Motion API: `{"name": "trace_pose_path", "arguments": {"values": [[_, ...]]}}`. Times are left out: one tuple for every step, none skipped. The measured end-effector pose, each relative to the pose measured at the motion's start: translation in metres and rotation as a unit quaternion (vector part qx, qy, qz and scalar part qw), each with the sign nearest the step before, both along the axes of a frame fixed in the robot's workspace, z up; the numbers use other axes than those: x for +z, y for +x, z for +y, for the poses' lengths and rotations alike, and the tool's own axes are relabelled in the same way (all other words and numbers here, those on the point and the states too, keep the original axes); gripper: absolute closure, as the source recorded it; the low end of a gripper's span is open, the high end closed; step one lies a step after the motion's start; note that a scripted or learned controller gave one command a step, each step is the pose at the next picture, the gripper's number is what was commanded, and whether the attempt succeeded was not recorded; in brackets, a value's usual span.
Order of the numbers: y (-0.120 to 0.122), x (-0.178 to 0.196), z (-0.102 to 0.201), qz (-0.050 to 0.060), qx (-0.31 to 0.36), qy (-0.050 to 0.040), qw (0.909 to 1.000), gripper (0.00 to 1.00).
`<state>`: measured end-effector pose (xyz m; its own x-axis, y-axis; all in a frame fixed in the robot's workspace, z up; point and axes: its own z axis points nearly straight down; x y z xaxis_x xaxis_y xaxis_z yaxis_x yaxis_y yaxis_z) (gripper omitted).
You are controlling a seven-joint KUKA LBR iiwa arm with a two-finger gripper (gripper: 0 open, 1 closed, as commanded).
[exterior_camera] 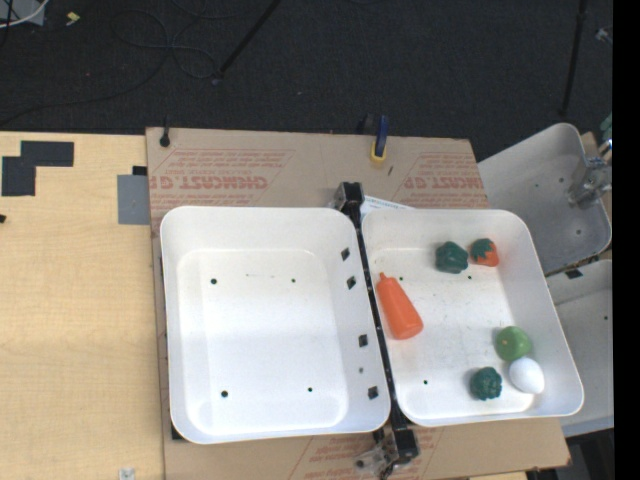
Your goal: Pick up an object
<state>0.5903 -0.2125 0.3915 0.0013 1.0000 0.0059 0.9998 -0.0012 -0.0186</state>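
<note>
Pick not started: we see six items lying in the right bin [540,268] (carrot [399,309] by the divider, white egg [527,376] at the near corner, well apart). Gripper state we cannot tell. Whole grasp remains.

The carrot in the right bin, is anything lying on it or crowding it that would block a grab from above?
Nothing visible does. The carrot lies alone by the right bin's left wall, nothing on top; that wall hugs one side. The other toys sit well apart.
</note>
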Motion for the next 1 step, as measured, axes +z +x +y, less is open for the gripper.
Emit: {"name": "trace_pose_path", "arguments": {"values": [[0.0093,0.1060,-0.0013,-0.014,0.001,-0.0048,0.9999,1.00]]}}
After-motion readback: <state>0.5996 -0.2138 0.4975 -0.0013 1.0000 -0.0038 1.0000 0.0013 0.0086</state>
